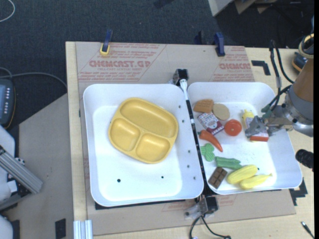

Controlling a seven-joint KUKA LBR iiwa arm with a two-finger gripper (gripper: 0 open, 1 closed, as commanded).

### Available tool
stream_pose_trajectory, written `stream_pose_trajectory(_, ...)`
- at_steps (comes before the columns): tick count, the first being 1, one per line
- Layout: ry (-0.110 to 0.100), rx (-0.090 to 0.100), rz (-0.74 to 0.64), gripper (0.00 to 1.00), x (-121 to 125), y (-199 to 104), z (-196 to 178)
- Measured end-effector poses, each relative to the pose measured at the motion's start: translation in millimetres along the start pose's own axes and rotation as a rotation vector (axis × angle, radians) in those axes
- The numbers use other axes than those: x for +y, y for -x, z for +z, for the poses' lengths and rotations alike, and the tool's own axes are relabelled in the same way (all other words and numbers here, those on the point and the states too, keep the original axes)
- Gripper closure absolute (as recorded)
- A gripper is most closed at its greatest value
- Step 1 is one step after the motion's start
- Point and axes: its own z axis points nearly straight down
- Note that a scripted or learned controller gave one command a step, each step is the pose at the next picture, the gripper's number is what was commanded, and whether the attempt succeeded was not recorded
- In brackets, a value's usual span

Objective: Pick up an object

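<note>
Grey and metallic, the robot arm is reaching in from the right edge, its wrist bending down over the right-hand shallow white bin. Its two-finger gripper is hanging low over the bin's right half, pointing left. Whether its fingers are apart or together I cannot tell, since they are blurring into a dark cluster.

A small flat red piece is lying just under the gripper, touching or nearly touching it. A round red toy tomato is sitting just left of the gripper. Farther left are lying a brown toy bread slice, a red toy chili pepper and a green toy vegetable. Two yellow toy corn cobs are resting near the bin's front edge.

In the left white bin, well apart from the gripper, a yellow three-compartment plastic plate is lying flat.
</note>
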Motion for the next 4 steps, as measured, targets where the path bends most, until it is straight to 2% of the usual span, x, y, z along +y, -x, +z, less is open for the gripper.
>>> stream_pose_trajectory(1, -0.004, 0.004, -0.004, 1.0, -1, -50, -8)
stream_pose_trajectory(2, -0.007, 0.004, -0.003, 1.0, 2, -96, 4)
stream_pose_trajectory(3, -0.002, 0.003, -0.004, 1.0, 16, -147, -5)
stream_pose_trajectory(4, -0.003, 0.003, -0.002, 1.0, 11, -175, -9)
